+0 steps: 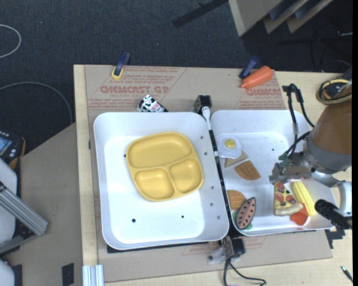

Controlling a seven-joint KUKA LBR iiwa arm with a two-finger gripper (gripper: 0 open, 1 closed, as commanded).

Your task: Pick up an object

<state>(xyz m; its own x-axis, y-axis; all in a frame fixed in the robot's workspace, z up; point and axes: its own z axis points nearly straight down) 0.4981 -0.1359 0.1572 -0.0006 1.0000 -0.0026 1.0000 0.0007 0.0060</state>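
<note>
Robot hand (286, 174) sits low in the right bin (263, 125), just above the pizza slice (284, 199) and corn (302, 195). I cannot tell its grip.

A dark carpeted floor (84, 28) surrounds the pale wooden desk (184, 84), whose top bears faded red lettering. Thin cables loop over the floor beyond the desk's left edge. Light wooden furniture (274, 14) stands past the far right corner. Lighting is even.
</note>
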